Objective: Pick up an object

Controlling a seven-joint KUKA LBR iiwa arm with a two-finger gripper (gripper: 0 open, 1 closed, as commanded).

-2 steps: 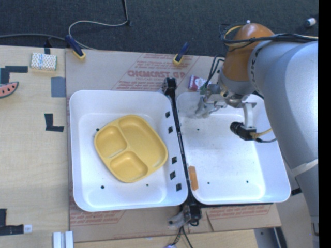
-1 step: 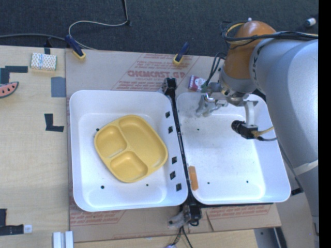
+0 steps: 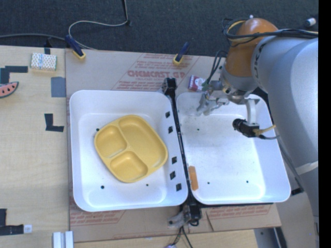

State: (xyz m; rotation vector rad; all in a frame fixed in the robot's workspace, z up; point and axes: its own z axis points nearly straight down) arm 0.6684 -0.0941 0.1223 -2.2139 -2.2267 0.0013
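While the grey arm (image 3: 289,76) reaches in from the right of the camera view, its pincer (image 3: 208,105) hangs over the far left corner of the right bin (image 3: 269,190); whether its tips are apart or together cannot be told, and nothing shows between them.

Two candidates for picking lie well apart from it. A yellow divided plate (image 3: 130,147) rests flat in the middle of the left bin (image 3: 83,190); it looks like light, stiff moulded plastic, smooth and probably slippery, so its raised rim or one of the ridges between compartments seems the likeliest place to take hold. A small orange piece (image 3: 193,177) lies at the near left edge of the right bin, close against the wall, which would likely crowd a grasp.

Both bins are shallow, white and slick-looking, joined by a black clipped divider (image 3: 175,133). They sit on brown cardboard (image 3: 124,76) over a pale wooden desk (image 3: 31,138), with loose cables (image 3: 98,24) and dark carpet (image 3: 165,9) beyond.
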